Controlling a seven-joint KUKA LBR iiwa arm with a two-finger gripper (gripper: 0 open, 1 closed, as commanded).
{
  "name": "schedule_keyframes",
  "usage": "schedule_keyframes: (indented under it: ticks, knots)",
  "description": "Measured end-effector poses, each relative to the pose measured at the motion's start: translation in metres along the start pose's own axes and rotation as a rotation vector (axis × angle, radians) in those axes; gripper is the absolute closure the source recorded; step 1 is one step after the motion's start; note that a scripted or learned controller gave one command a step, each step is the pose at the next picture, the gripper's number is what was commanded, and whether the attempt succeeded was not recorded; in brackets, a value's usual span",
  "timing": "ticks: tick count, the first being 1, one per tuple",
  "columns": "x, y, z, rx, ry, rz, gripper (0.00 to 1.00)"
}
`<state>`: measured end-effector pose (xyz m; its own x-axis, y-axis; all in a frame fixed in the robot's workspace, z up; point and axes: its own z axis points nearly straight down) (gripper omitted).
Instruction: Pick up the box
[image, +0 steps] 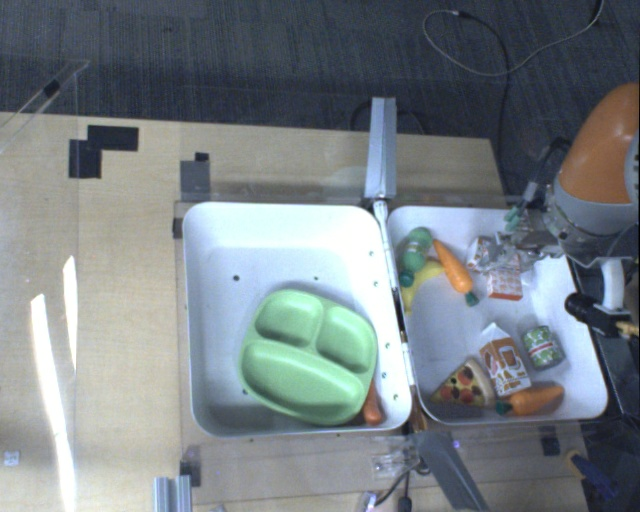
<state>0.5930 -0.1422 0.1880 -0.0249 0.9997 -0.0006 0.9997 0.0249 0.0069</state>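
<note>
The box (503, 366) is a small brown and white carton lying in the front part of the right bin (440, 330), between a pizza slice (462, 386) and a green can (541, 347). My gripper (516, 238) hangs over the back right of that bin, well behind the box. It is just above a crinkled silver and orange packet (503, 280). The wrist and its fittings hide the tips.
A carrot (453, 266) and a green and yellow piece (416, 256) lie at the right bin's back left, and another carrot (534, 400) lies at its front. The left bin (215, 300) holds a green divided plate (308, 355) with a small orange piece (372, 408) beside it.
</note>
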Motion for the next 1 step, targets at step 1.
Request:
schedule_keyframes:
  ticks: [1]
  knots:
    - [-0.0479,0.0430,-0.0897,-0.001,-0.002,0.044,1.00]
